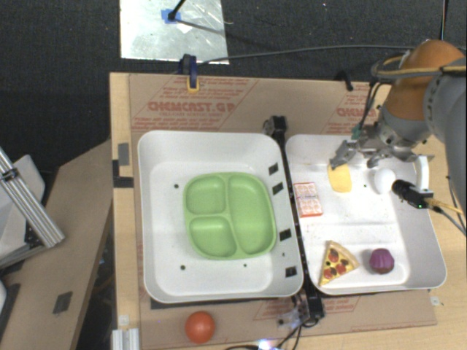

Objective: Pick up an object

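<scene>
So my gripper (363, 154) is hovering over the back of the right bin (423, 265), fingers spread apart with nothing between them. The yellow block (340, 179) sits just below the left finger, and a white egg-shaped thing (381, 179) is right beside it. Nearer the front there's a pizza slice toy (336, 262) and a purple ball (381, 260). The left bin (164, 159) has a green divided plate (229, 215).

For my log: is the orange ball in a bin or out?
Out. The orange ball lies on the board in front of the left bin.
</scene>
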